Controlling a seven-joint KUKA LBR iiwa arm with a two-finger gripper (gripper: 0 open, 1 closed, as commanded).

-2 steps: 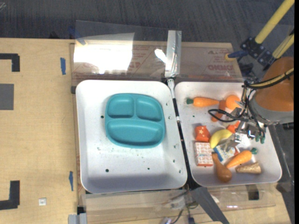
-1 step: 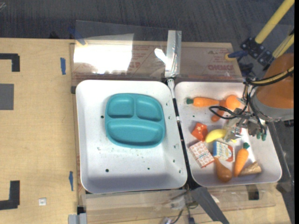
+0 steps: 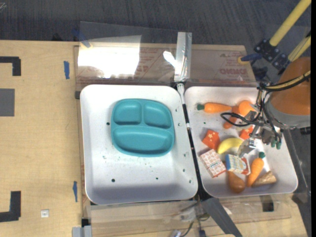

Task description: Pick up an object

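Note:
The right bin point(image 3: 289, 181) holds several toy foods. An orange carrot point(image 3: 217, 107) lies at its back, with a round orange fruit point(image 3: 245, 106) beside it. In the middle are a red piece point(image 3: 211, 138) and a yellow fruit point(image 3: 230, 145). Nearer the front lie a red-and-white carton point(image 3: 212, 163), a white-and-blue packet point(image 3: 238, 164), a second carrot point(image 3: 256, 168), a brown piece point(image 3: 236, 181) and a bread piece point(image 3: 267, 178). My gripper point(image 3: 253, 139) hangs low over the bin's middle, just right of the yellow fruit, with black cables looping around it.
The left bin point(image 3: 94, 181) carries a teal divided plate point(image 3: 143, 127). A clear plastic sheet point(image 3: 128, 58) stands behind the bins. The arm's orange band point(image 3: 294, 90) hangs over the right bin's back right corner. Bare wooden bench point(image 3: 34, 132) lies to the left.

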